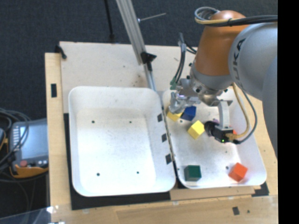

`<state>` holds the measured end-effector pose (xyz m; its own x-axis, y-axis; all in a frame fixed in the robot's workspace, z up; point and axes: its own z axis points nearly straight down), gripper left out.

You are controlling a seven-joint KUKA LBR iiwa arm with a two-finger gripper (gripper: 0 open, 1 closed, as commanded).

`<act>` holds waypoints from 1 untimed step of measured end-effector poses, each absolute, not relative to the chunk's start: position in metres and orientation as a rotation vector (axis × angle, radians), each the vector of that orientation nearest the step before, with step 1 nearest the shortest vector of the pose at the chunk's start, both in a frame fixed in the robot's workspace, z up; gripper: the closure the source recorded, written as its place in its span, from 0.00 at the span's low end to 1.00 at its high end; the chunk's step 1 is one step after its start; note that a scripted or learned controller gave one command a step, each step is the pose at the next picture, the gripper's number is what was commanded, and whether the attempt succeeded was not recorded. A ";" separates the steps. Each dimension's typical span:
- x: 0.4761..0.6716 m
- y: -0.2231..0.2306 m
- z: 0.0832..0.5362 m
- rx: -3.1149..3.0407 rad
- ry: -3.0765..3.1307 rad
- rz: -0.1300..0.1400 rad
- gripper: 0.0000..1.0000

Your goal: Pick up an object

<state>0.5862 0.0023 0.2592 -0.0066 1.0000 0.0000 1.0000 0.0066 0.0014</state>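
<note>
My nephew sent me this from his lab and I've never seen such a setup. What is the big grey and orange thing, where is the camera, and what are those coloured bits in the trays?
The grey and orange thing is a robot arm, reaching in from the right. One fixed camera looks down at a slant on a bench with two shallow white trays. Its gripper is low in the right bin, near the far left corner. Scattered there are small blocks: a blue block and a partly hidden yellow piece right by the gripper, a yellow block, a green block and an orange block. Whether anything is gripped cannot be made out. The left bin sits alongside.
</note>
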 end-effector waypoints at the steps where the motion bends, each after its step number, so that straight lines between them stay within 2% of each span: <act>1: 0.613 0.052 0.257 2.212 2.228 0.004 1.00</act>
